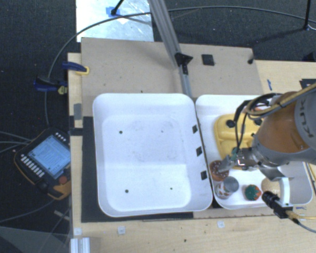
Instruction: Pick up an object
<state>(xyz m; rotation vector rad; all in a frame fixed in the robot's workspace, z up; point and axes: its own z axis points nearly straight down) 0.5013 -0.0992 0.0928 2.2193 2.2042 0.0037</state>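
In the right bin [210,109], a yellow object [226,129] lies at the back, partly hidden under the arm. A small brown round piece [218,168] sits near the bin's left wall. In front of it are a grey knob-like piece [230,184] and a small red-and-white item [222,192]. A green ball [252,193] rests near the front rim. My gripper [236,160] hangs low over the bin, just right of the brown piece and above the grey one.
The left bin [108,194] stands beside the right one, the two rims meeting mid-bench. A metal pole [166,25] slants in from the top. A teach pendant [45,159] lies left of the bench. Cables run under the arm at the lower right.
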